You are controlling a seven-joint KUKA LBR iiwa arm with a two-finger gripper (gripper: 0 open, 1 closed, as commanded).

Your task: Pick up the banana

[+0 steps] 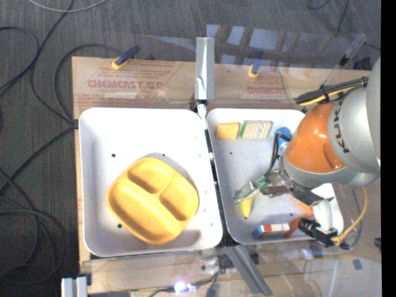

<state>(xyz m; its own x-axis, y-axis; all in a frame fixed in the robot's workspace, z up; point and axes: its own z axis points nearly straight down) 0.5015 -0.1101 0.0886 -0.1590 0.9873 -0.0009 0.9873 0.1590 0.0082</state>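
1. The banana (246, 206) lies in the right bin (226, 184), lower centre-right of the frame, near the bin's lower left floor. Only a short yellow piece shows.
2. The claw (255, 189) sits at the banana's upper end, touching or just above it; I cannot tell which.
3. Claw state: cannot tell. Its tips blur into the fruit, so no grip is confirmed.
4. Key relation: the banana runs down and slightly left from the claw, long axis near vertical in the frame. My judgement is that the grip should close across that axis.
5. Nearby: a red and blue box (272, 230) lower right of the banana, a yellow sponge (228, 130) near the bin's top edge.
6. The left bin (93, 166) holds a yellow divided plate (153, 200), well apart.
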